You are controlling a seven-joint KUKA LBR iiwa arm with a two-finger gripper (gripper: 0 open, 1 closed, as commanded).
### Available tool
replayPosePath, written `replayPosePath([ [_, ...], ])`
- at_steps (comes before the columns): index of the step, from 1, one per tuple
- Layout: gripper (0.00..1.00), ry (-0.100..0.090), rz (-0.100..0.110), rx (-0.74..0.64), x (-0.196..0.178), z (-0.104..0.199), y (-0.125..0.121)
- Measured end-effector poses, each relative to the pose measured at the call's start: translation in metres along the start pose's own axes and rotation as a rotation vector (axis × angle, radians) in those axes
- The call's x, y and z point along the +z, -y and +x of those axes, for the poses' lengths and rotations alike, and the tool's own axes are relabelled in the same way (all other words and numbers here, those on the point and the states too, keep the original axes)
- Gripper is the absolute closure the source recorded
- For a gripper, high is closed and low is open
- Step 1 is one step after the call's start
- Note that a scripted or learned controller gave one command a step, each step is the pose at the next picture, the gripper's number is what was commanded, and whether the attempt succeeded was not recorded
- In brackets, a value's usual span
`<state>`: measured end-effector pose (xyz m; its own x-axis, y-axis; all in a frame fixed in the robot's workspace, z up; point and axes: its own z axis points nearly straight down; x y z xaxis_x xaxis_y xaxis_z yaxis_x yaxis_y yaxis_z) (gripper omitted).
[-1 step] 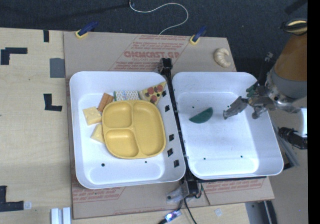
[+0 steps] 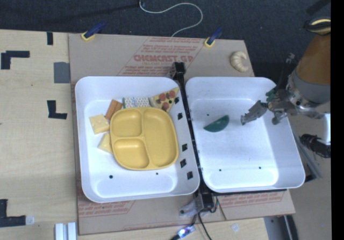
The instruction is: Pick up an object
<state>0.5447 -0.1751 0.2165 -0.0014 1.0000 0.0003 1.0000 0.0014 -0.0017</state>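
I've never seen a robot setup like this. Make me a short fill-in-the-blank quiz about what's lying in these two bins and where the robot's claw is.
1. The yellow divided plate lies in the ____ bin as the camera sees it.
2. The small object alone in the right bin is ____ in colour.
3. The gripper is over the ____ bin.
4. The yellow plate has ____ compartments.

Missing words: left; green; right; three
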Motion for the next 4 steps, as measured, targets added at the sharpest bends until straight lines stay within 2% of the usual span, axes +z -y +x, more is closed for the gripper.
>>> replayPosePath([
  [2, 0.00, 0.000, 0.004, 0.000, 0.088, -0.001, -0.005],
  [3, 0.00, 0.002, -0.001, -0.001, 0.134, 0.000, -0.005],
  [4, 1.00, 0.002, -0.003, -0.001, 0.121, 0.000, -0.006],
])
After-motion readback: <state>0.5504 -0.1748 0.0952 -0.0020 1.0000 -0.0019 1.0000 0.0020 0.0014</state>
